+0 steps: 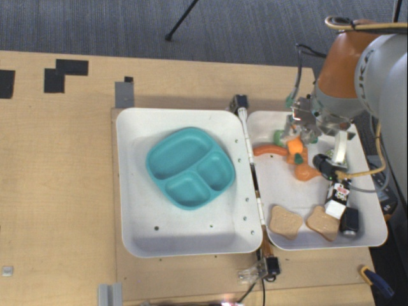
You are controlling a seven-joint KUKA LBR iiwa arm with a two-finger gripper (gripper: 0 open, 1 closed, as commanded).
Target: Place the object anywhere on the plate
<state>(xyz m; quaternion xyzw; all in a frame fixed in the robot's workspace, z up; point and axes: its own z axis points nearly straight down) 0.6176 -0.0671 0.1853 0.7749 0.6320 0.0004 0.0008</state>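
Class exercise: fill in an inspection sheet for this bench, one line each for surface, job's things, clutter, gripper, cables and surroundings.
Surface: tan wooden bench bearing two shallow white bins, left bin and right bin.
Job's things: teal three-compartment plastic plate in left bin; orange toy carrot in right bin.
Clutter: two tan bread-slice toys, orange curved piece, in right bin.
Gripper: two-finger gripper over the carrot; finger state unclear.
Cables: yellow cable beside the arm.
Surroundings: grey carpet; dark thin pole.
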